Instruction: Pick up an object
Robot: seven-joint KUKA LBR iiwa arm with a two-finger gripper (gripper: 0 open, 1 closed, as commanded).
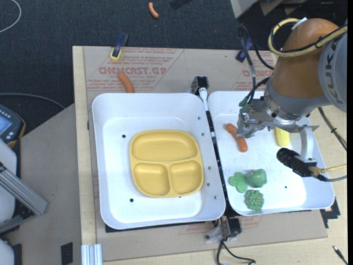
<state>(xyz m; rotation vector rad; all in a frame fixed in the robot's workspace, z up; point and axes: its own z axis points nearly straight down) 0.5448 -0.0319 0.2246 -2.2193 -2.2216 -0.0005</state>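
The right white bin [309,195] is holding an orange carrot [236,136], just beside the gripper [246,127], whose pincer state I cannot tell. It is probably lining up; centring over the carrot's middle would help.

A brown board [165,65] printed with red lettering is laid over the bench, and dark carpet [66,15] is seen beyond, crossed by cables.

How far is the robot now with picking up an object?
Nothing looks lifted yet. The claw is low in the right white bin, right beside the small orange carrot-shaped toy, which lies on the bin floor. Whether it grips the toy, I cannot tell. Closing and lifting remain.
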